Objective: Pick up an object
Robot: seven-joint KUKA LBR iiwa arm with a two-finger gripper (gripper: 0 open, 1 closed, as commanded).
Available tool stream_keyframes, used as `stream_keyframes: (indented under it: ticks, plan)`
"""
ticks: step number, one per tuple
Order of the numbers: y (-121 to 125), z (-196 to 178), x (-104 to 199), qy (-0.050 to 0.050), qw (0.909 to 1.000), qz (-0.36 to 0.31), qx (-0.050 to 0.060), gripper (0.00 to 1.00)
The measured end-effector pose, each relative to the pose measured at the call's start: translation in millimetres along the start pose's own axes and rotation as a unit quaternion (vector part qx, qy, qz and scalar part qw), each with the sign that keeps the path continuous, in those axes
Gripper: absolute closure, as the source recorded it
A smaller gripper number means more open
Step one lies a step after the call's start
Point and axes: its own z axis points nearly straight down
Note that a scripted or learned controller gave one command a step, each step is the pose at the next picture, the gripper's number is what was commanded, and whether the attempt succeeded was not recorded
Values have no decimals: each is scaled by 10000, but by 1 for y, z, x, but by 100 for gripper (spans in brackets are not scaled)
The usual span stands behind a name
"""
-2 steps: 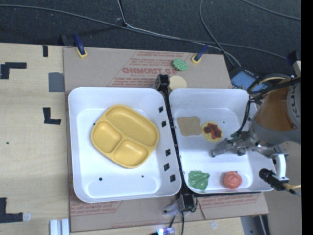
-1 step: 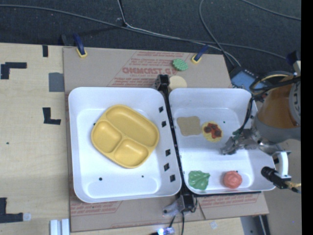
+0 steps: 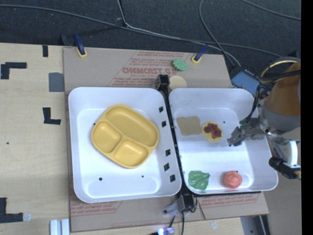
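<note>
Camera view counts two white bins: left bin holds one yellow divided plate; right bin holds four toys, pizza piece at nine o'clock beside the gripper, grip state indiscernible

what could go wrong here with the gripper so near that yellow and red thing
1. The gripper sits beside the yellow and red item, not over it, so a close now may only nudge it.
2. The tan piece lies right next to that item, so a push could shove the two together.
3. The gripper is close to the right bin's side wall; a low sweep might scrape it.
</note>
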Motion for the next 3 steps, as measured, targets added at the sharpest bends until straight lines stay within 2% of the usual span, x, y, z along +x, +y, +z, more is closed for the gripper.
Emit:
stream_keyframes:
  ticks: [1, 2, 3]
  plan:
    - [-6, -50, -7, -4, 10000, 7, -2, 100]
    - [-5, -83, -7, 1, 10000, 0, 3, 100]
    - [15, -77, 50, 13, 10000, -23, 21, 100]
